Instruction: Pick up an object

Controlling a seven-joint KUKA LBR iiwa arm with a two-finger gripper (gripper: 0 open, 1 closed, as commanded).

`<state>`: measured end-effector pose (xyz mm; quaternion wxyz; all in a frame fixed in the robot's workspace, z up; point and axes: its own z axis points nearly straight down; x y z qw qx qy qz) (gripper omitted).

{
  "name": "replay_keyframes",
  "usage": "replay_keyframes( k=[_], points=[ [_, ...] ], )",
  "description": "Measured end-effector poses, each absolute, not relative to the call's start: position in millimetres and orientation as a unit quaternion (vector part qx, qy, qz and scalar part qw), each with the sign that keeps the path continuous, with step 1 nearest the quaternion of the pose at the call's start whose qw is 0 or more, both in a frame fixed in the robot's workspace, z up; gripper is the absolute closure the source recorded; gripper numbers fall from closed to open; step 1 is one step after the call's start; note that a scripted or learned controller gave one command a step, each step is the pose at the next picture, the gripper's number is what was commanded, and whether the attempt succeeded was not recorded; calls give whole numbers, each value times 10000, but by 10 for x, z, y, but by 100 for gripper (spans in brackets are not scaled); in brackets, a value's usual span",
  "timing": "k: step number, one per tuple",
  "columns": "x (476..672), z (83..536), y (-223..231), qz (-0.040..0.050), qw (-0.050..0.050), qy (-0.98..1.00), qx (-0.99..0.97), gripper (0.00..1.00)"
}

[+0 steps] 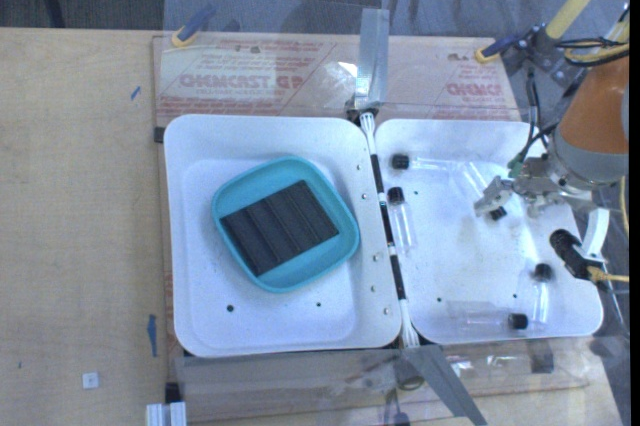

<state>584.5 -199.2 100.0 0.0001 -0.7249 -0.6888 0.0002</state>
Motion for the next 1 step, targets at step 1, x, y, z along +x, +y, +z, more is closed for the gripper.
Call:
replay_keyframes(
  k=[1],
  points=[
    [6323, 873, -2066, -44, 12, -7227, -6911, 0]
  ],
)
